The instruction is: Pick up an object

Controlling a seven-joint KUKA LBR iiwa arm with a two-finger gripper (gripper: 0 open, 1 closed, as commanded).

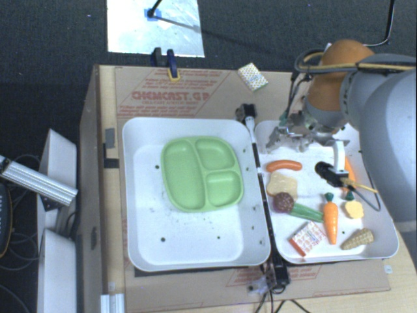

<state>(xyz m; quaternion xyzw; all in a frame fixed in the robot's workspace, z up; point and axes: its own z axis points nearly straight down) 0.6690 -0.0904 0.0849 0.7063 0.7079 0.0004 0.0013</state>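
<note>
1. The jaws (291, 137) hovered over the right bin's (384, 237) far corner; their state could not be told.
2. Just below them lay a sausage (285, 165), presumably the nearest target.
3. Bread (281, 185) and carrot (331, 220) lay farther below.

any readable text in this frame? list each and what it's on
"CHEMCAST GP": red print on the brown protective sheet under the bins, behind the left bin.
Smaller red lines above and below that print: too blurred to read.
Red-and-white packet in the right bin: printing too small to read.
</note>
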